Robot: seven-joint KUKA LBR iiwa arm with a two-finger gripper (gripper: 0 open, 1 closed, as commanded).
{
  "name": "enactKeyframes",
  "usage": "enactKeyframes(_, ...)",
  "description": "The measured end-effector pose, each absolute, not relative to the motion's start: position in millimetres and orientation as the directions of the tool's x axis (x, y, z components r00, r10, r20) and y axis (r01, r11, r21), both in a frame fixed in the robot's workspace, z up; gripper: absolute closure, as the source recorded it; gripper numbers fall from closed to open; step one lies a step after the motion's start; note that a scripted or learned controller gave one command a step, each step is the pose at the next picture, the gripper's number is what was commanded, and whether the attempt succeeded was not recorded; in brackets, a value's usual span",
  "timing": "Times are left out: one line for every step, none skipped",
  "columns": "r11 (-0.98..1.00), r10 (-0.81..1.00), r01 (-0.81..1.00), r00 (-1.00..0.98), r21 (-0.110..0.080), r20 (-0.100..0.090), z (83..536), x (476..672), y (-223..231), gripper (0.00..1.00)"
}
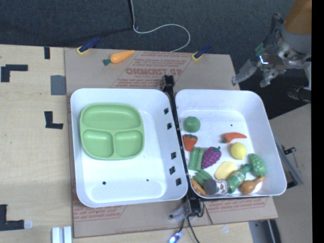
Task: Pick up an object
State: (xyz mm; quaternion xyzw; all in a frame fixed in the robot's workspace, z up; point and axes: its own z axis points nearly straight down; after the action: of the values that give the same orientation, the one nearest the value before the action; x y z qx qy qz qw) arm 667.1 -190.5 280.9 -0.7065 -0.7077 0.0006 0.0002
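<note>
The right bin (253,103) holds several toy foods: a green ball (192,123), a red chili (234,136), a lemon (238,150), purple grapes (211,157), a strawberry (189,142), a green pod (196,157), a yellow piece (225,170) and broccoli (256,164). My gripper (255,76) hangs at the upper right, above and outside the bin's far right corner, with its fingers spread open and nothing between them. The grey arm with its orange band (299,14) rises behind it.
The left bin (81,186) holds a green three-compartment tray (111,130). A toy carrot (119,57) lies on the cardboard behind the bins, near a white cable (162,29). Yellow-blue clamps (88,45) sit at the cardboard's far corners.
</note>
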Motion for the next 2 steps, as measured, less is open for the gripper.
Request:
enactKeyframes(0.005,1.0,1.0,-0.005,0.018,-0.003,435.2,619.2,-151.1,0.0)
enactKeyframes(0.011,1.0,1.0,-0.011,0.007,0.002,487.2,613.3,-62.2,0.0)
